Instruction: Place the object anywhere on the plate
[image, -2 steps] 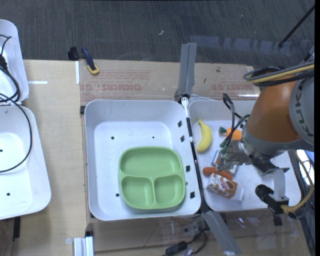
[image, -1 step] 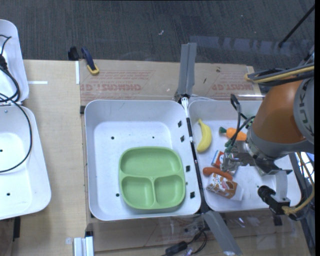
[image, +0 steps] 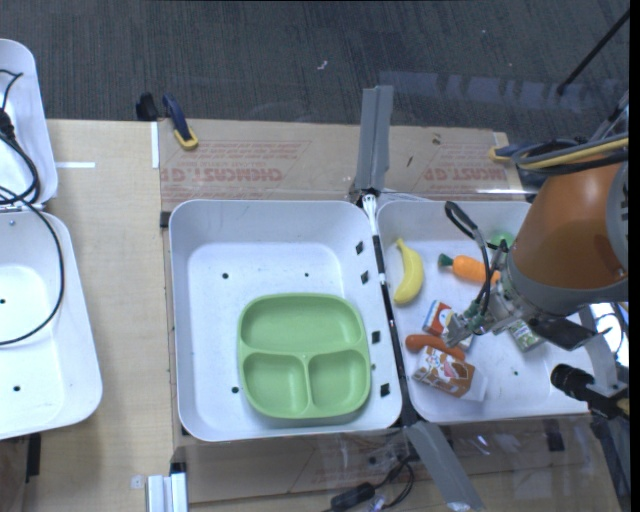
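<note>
While the arm (image: 565, 235) hides the right bin (image: 520, 395), I cannot tell the fingers' state.

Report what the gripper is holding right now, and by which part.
It cannot be told. The gripper is low in the right bin, over the small cartons and the orange sausage-like piece, but nothing shows clearly between its fingers.

Fixed above the bench (image: 250, 160), looking down at a slant — both white bins fully in frame, the left bin (image: 200, 300) near the middle, the right bin (image: 530, 385) just beside it. Set fairly far back — dark floor beyond the bench, arm (image: 570, 235) entering right of the bins.
</note>
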